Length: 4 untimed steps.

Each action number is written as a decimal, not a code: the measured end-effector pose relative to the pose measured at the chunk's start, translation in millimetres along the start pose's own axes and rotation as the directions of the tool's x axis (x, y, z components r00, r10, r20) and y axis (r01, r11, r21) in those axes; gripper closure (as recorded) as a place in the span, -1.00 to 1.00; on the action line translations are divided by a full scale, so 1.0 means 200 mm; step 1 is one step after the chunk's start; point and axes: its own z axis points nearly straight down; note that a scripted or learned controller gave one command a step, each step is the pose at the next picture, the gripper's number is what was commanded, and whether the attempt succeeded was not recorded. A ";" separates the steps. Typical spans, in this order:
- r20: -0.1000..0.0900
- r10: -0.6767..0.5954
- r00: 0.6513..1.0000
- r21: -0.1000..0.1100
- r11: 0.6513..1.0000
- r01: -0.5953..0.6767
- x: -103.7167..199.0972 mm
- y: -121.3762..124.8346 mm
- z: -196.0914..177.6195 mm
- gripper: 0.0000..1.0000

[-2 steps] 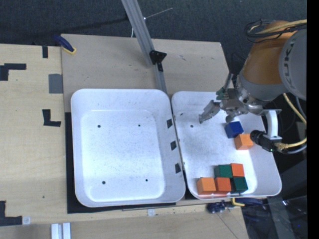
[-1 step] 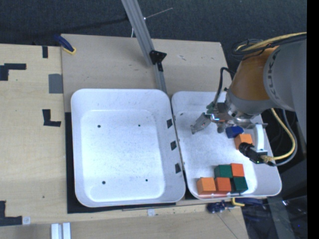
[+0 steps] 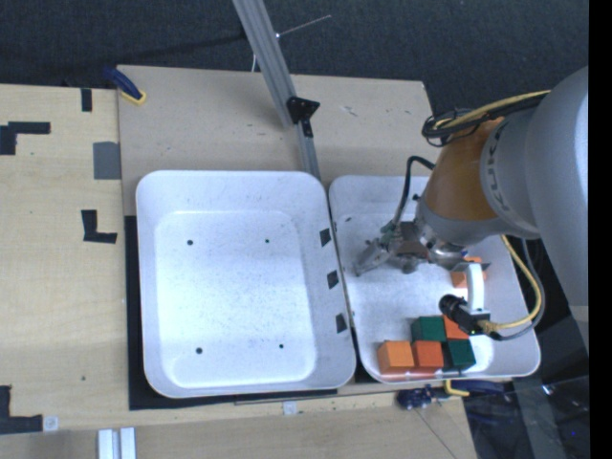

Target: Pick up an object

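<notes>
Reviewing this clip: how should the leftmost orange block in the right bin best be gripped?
Probably from straight above, fingers closing on the orange block's near and far faces. Its left face looks free, but another orange block abuts its right, and the right bin's near wall sits close.

Both white bins (image 3: 234, 199) look like smooth, faintly speckled plastic. The bench (image 3: 57, 275) at nine o'clock has a matt, pale wood-like surface. The slanted rail (image 3: 268, 46) at twelve o'clock looks like brushed metal. The arm (image 3: 535, 161) at three o'clock has a smooth grey shell.

A slanted metal pole (image 3: 273, 55) crosses the wooden bench (image 3: 57, 256), black tape marks (image 3: 94, 228) at its left.
</notes>
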 end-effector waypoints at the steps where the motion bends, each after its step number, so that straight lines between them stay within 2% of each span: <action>1: -0.001 -0.002 1.000 -0.004 1.000 0.002 0.00 0.01 -0.07 1.00; 2: 0.000 -0.001 1.000 -0.010 1.000 0.001 0.02 0.01 -0.28 1.00; 4: 0.001 0.000 1.000 -0.012 1.000 0.000 -0.03 0.10 -0.83 1.00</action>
